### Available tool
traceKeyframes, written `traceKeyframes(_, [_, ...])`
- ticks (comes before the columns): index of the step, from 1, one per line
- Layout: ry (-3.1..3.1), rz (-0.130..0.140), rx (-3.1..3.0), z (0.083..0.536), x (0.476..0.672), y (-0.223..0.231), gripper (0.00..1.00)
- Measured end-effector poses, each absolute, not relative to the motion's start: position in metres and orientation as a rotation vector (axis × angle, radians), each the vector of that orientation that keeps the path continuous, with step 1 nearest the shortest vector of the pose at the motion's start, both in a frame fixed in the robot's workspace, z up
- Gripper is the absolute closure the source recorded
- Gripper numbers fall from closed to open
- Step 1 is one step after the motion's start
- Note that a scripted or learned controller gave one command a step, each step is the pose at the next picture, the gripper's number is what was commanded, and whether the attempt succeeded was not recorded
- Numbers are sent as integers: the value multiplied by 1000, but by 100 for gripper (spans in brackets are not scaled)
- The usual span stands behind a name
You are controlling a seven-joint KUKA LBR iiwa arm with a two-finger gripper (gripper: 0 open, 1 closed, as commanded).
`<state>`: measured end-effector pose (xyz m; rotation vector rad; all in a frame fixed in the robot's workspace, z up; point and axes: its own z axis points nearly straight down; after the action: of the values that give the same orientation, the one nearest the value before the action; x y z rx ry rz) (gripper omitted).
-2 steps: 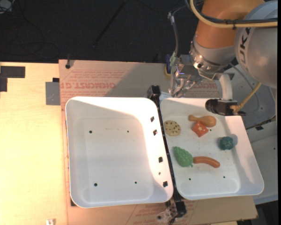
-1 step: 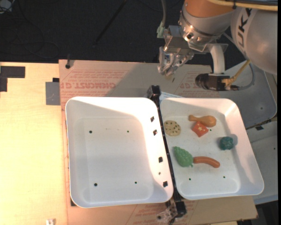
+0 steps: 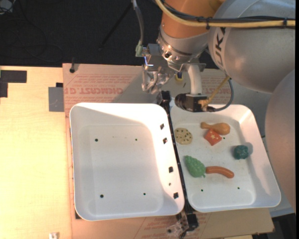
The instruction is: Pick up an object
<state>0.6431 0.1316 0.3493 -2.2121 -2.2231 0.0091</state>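
Observation:
The right bin [image 3: 261, 190] holds several small toy foods. A round brown cookie [image 3: 183, 135] lies near its left wall. An orange drumstick [image 3: 217, 128] touches a red wedge [image 3: 213, 139]. A teal lump [image 3: 242, 151] sits toward the right wall. A green leafy piece [image 3: 194, 166] lies beside an orange sausage [image 3: 221, 172]. My gripper [image 3: 152, 81] hangs beyond the far rims of the bins, over the brown board, above where the two bins meet. Nothing shows in it.
The left bin [image 3: 84, 198] stands beside the right one, their walls meeting in a ridge with black clips [image 3: 170, 156]. A dark fitting with cables [image 3: 192, 102] hangs over the right bin's far rim. The large grey arm [image 3: 254, 39] covers the upper right.

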Motion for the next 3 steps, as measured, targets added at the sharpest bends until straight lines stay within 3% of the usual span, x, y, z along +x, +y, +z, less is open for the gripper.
traceKeyframes(1, [-2226,3,-2211,338,642,202,100])
traceKeyframes(2, [-2217,22,-2216,216,641,201,100])
traceKeyframes(3, [-2230,-22,-2221,382,645,226,100])
